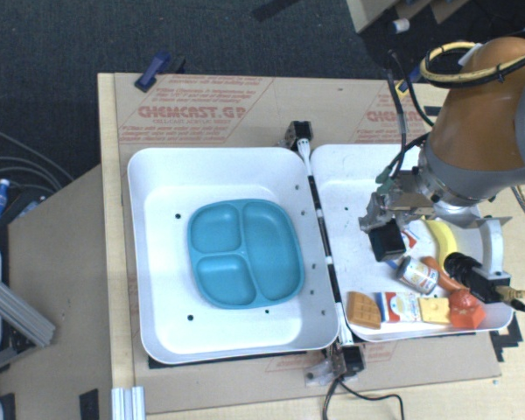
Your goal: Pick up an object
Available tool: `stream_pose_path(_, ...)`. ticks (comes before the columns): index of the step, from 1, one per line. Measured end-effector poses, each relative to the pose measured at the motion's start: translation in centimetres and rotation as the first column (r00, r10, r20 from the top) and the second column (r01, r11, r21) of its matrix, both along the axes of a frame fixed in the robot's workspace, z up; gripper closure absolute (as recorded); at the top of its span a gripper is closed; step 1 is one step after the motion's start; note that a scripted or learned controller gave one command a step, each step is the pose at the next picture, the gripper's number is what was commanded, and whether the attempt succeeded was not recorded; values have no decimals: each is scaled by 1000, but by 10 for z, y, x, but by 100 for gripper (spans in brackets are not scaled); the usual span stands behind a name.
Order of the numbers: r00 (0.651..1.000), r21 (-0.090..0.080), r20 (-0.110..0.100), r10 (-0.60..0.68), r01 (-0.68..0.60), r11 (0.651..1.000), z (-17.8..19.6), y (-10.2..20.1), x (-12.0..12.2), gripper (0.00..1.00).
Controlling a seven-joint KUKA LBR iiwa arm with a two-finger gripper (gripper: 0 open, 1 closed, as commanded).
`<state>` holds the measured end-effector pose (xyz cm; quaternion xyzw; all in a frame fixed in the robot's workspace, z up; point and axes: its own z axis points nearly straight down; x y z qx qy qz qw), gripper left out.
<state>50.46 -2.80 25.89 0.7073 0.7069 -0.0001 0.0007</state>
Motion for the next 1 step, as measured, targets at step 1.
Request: stream_pose_path(1,1000,2,-4,1,-1,1000,15,35,-26,100)
